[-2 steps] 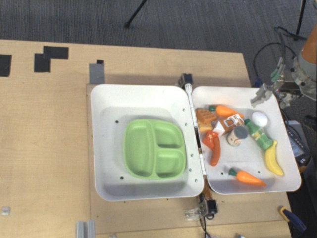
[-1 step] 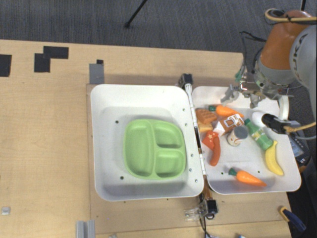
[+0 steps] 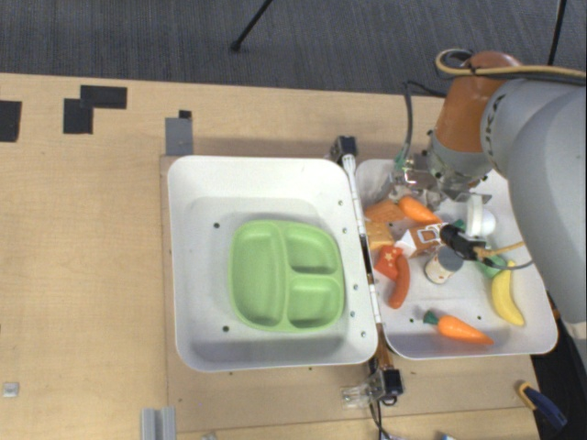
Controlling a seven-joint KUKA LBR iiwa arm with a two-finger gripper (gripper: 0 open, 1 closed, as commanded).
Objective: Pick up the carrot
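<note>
Camera view hides the gripper's point(image 3: 424, 183) opening, I cannot tell; it should straddle the carrot point(image 3: 416, 210) across its width.

My arm point(image 3: 541, 154): smooth grey casing, glossy orange band.
Bins point(image 3: 266, 177): smooth white plastic, faint sheen.
Divided tray point(image 3: 284, 275): matt green plastic.
Carrot point(image 3: 459, 329): smooth orange plastic look.
Bench point(image 3: 83, 273): pale matt wood.
Floor point(image 3: 138, 16): rough dark carpet.

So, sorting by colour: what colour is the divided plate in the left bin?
Light green plate, clearest in the camera view.
</note>
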